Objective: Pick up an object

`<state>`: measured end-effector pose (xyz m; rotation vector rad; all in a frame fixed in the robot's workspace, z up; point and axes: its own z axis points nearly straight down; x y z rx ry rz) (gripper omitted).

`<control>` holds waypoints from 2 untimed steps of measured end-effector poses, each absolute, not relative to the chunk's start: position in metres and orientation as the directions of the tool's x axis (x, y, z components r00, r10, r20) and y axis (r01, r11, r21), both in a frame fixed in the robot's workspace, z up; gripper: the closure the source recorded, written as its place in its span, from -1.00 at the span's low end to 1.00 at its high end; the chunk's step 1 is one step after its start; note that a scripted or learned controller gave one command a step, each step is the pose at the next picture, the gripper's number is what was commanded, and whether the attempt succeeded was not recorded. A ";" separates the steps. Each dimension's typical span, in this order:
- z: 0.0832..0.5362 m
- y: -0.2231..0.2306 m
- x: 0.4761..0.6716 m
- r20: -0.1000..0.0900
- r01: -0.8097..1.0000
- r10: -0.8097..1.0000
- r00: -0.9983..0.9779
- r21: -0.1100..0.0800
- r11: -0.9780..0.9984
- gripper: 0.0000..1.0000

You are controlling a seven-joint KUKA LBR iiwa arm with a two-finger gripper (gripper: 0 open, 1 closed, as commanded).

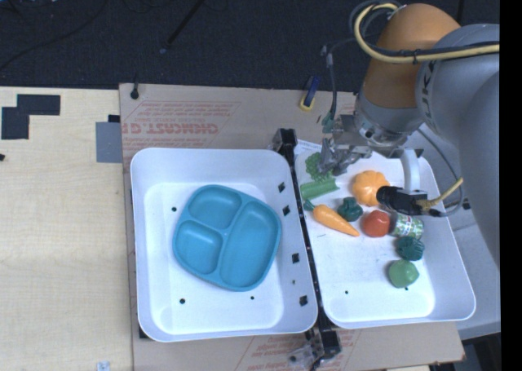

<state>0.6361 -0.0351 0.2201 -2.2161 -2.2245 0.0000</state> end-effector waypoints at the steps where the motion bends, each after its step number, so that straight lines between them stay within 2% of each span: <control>1: 0.220 -0.035 0.641 -0.001 1.000 1.000 -0.002 -0.002 0.002 1.00; 2: 0.236 -0.047 0.638 -0.001 1.000 1.000 0.001 -0.001 -0.001 1.00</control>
